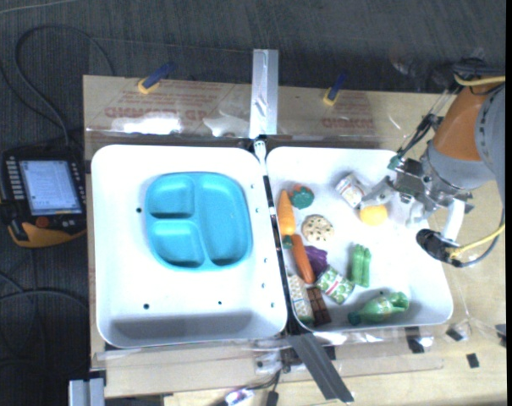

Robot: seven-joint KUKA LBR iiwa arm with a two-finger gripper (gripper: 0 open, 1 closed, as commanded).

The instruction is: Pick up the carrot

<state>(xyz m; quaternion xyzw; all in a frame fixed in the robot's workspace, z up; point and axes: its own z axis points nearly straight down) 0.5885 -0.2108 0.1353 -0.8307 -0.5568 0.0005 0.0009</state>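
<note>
Carrot (301, 257) lies along right bin's (408, 161) left wall, blue tray (196, 219) in left bin (120, 227), gripper (394, 194) beside yellow item (373, 214).

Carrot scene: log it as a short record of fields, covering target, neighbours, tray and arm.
target: carrot, lying in the right bin by its left wall
neighbours: orange piece above it, purple item on its right
cookie: beside the carrot's upper end
left bin: holds a blue divided tray
gripper: over the right bin's upper right, apart from the carrot
</note>
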